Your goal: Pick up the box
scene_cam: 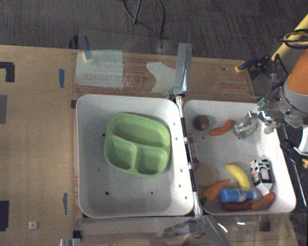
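Camera view | box right bin | banana beside | sausage below

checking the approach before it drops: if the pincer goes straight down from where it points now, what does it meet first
Probably bare floor of the right bin. The pincer hangs over the bin's far end, just right of the orange carrot-like piece. The black-and-white box lies nearer the camera, off that line. Height is unclear from this slant.

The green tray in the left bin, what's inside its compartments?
Nothing visible: the green tray sits in the left bin with all three compartments bare. Whatever lies beneath the tray is covered.
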### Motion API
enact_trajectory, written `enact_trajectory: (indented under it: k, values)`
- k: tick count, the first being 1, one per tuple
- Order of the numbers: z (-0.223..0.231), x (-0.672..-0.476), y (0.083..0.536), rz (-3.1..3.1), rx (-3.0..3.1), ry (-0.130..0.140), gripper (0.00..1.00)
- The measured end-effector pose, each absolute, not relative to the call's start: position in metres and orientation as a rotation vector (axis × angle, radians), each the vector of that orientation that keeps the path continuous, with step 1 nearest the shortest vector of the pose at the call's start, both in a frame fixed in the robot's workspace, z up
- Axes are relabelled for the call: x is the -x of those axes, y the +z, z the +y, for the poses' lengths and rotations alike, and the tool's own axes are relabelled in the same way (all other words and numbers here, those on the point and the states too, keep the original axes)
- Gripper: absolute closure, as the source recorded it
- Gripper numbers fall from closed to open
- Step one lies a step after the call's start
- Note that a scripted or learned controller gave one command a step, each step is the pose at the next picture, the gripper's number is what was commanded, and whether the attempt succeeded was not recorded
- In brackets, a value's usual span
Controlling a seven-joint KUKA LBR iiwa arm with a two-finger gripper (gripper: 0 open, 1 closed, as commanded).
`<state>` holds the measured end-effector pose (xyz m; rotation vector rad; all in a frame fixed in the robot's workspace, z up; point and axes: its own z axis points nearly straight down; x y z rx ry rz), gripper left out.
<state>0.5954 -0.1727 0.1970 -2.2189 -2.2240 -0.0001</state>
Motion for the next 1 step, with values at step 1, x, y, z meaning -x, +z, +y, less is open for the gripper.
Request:
enact_trajectory:
  k: [1]
  values:
    - [-0.1392,-0.6119,0.1413,-2.099,2.336,0.000,0.00]
